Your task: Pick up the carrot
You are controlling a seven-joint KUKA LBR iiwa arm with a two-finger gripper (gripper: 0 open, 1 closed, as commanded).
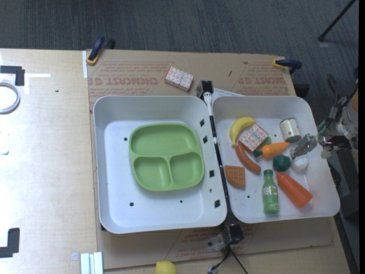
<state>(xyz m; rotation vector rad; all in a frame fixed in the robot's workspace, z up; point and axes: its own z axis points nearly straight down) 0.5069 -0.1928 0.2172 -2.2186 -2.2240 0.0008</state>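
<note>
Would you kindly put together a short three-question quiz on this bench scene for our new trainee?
1. True or false: the green plate sits in the right bin.
2. Which item lies nearest the gripper? A) the banana B) the carrot C) the green bottle
3. Fill in: the small patterned box rests on the ____, behind the left bin.

Key:
1. False; it sits in the left bin.
2. B; the carrot lies just left of the gripper, with its green top beside the red and white box.
3. Cardboard.
</note>
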